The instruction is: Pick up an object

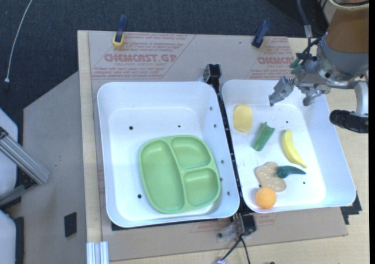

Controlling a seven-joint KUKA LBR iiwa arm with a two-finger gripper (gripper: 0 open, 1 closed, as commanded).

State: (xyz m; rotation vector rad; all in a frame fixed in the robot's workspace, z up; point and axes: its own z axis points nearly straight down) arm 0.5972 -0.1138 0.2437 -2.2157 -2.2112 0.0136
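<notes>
Objects for picking lie all together in the right bin (345,183): a pale yellow piece (242,117) near its upper left, a green pepper-like piece (263,136) just below it, a banana (291,148) to the right, and near the front a beige piece (269,176), a dark teal piece (289,171) and an orange ball (266,198). We see the gripper (295,94) hanging above the back part of this bin, with its fingers apart and nothing between them. We judge it is placed there because the targets are below and in front of it. The left bin (108,151) carries a green divided tray (177,172), lying flat and well apart from the gripper. Both bins stand on the desk (94,63) side by side, so the arm can reach each of them.
</notes>
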